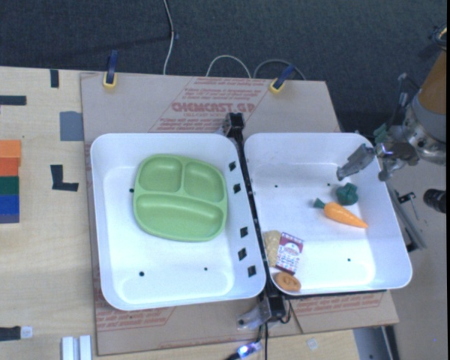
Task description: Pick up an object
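Carrot (345, 215) lay in the right bin (375, 276), long axis running left-to-right, leafy end pointing up toward the end effector (369, 163). End effector hung just beyond it, fingers spread, nothing between them.

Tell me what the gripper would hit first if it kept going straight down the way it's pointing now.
Probably the toy carrot: the gripper hangs over the right bin, fingers spread and angled down-left toward the carrot's green top. Depth is unclear, so it could reach bare bin floor beside it.
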Motion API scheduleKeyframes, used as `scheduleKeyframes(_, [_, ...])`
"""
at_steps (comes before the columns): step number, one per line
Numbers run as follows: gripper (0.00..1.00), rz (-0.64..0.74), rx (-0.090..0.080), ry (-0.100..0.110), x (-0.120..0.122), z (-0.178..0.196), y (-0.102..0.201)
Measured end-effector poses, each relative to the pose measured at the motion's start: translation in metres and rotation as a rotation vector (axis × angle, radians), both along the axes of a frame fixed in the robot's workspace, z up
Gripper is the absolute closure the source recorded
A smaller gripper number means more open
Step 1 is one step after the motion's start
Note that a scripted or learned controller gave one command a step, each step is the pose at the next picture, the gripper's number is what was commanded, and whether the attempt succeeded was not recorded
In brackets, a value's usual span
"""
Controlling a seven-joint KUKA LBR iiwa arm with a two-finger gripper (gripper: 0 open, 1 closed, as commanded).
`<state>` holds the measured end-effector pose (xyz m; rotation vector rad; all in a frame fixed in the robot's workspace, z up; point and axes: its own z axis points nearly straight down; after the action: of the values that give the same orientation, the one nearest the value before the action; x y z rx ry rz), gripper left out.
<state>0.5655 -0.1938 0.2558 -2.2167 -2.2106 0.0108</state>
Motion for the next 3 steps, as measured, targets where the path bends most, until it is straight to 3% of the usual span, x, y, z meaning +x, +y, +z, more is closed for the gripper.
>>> scheduleKeyframes(1, [0.00, 0.004, -0.003, -0.011, 0.002, 0.007, 0.001])
scheduleKeyframes(3, [0.00, 0.004, -0.003, -0.008, 0.005, -0.120, 0.007])
